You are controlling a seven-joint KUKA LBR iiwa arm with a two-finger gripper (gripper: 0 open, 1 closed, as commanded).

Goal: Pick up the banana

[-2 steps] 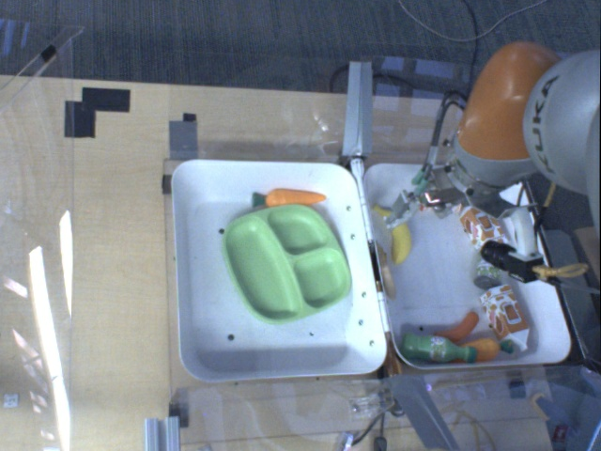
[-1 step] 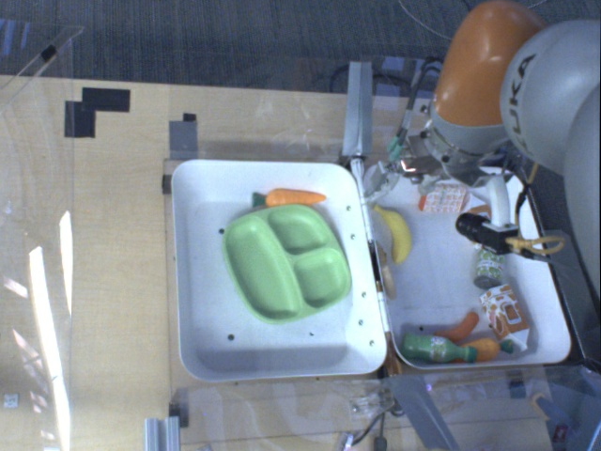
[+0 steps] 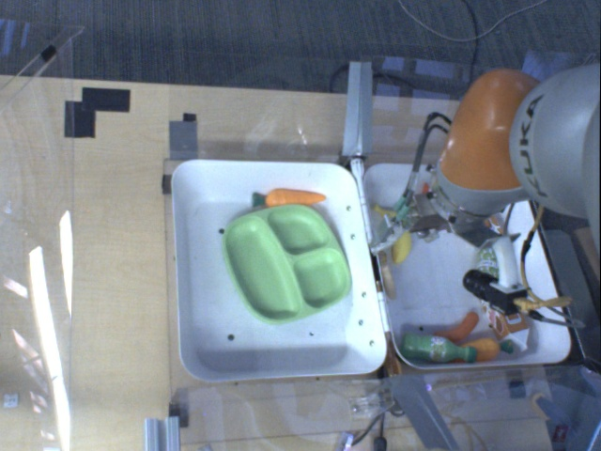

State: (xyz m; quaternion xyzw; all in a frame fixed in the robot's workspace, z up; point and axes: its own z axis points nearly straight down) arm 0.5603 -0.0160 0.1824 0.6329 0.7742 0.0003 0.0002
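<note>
Yellow banana (image 3: 402, 246) under end effector (image 3: 406, 216); green bottle (image 3: 437, 349) near front wall.

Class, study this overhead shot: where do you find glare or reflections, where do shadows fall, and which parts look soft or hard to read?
Camera view: pale streaks of glare on the clear panel at left; a soft shadow along the left bin near its front wall; the green tray evenly lit; the banana small and partly hidden by the end effector, whose details blur into cables.

Green three-compartment plastic tray (image 3: 286, 261) centred in left white bin (image 3: 202, 346); orange toy carrot (image 3: 295, 196) at its 12 o'clock, touching.
</note>
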